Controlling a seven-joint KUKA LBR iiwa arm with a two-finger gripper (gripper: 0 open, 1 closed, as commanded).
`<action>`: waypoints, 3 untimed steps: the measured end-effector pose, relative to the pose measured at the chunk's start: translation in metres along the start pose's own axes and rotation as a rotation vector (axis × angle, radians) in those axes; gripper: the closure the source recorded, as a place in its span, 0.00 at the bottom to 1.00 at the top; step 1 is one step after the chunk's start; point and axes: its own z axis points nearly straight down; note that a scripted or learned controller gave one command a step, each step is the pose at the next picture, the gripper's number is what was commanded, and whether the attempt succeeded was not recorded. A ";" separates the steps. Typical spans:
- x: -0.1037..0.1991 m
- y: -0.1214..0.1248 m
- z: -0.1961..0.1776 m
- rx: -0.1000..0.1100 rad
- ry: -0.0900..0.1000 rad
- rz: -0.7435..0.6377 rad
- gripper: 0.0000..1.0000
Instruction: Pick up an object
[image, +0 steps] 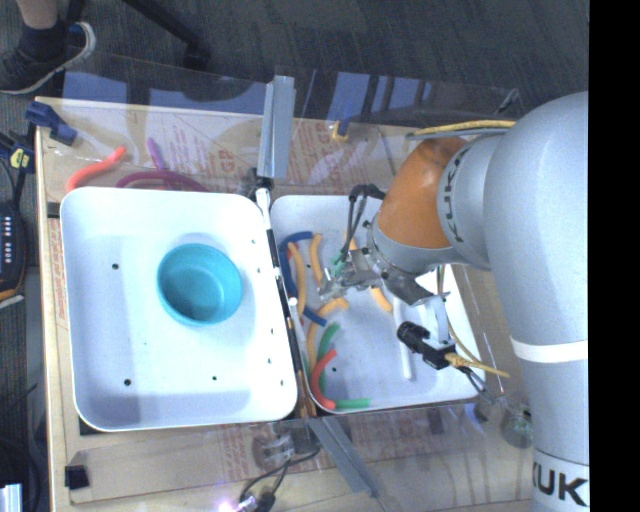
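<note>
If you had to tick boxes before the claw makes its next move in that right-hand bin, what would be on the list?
1. Claw sits over the right bin: ok.
2. Pickable things lie under it, the pile of coloured sticks: ok.
3. A stick is gripped already: cannot tell.
4. The one stick being aimed at: cannot tell, they overlap.
5. Blue bowl in the left bin is apart from the arm: ok.

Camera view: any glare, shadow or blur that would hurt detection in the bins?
Camera view: soft glare on the arm's grey shell; the teal bowl throws a faint shadow on the left bin; the hand is blurred and merges with the coloured pieces in the right bin.
</note>
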 end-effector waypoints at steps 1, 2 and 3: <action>0.000 0.000 0.000 0.000 -0.001 -0.001 0.00; -0.018 0.050 0.027 0.015 0.011 0.029 0.00; -0.014 0.052 0.015 0.014 0.018 0.021 1.00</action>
